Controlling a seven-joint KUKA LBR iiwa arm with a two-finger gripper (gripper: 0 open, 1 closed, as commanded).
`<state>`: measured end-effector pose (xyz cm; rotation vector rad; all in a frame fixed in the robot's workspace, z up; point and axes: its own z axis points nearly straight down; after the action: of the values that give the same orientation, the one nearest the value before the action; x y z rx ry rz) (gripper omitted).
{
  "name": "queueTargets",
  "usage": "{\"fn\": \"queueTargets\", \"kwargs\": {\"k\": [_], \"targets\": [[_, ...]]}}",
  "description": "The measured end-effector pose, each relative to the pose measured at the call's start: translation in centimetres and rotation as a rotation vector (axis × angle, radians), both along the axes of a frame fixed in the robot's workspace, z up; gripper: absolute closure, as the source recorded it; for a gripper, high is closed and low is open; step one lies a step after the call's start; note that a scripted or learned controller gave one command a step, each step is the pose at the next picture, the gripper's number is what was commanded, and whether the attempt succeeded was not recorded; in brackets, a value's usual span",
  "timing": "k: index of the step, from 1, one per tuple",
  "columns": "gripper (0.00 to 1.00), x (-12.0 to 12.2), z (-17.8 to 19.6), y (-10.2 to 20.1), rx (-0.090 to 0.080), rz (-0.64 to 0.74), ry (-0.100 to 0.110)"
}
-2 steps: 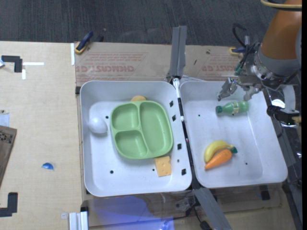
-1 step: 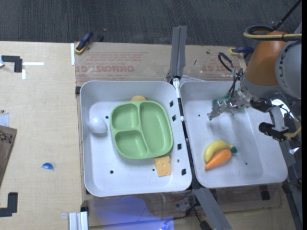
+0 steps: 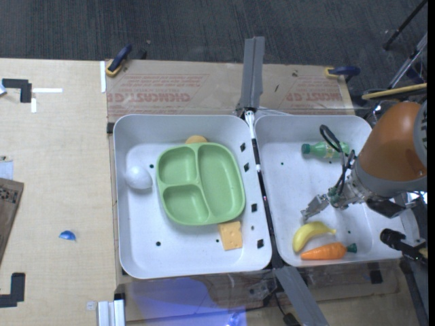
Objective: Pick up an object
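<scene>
The tool (image 3: 314, 208) sits low over the right white bin (image 3: 289, 175), just above the yellow plastic banana (image 3: 311, 235), placed for a downward grasp. Its grip state cannot be determined. An orange plastic carrot (image 3: 325, 252) lies beside the banana.
</scene>
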<state>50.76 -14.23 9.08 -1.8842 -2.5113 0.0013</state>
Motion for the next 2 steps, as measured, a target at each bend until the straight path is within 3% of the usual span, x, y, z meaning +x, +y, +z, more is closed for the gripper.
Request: {"fn": "queueTargets", "kwargs": {"k": [1, 2], "targets": [[0.00, -1.4, 0.1, -1.5, 0.000, 0.154, -0.002], [0.00, 4.8, 3.7, -3.1, -0.001, 0.094, -0.003]]}}
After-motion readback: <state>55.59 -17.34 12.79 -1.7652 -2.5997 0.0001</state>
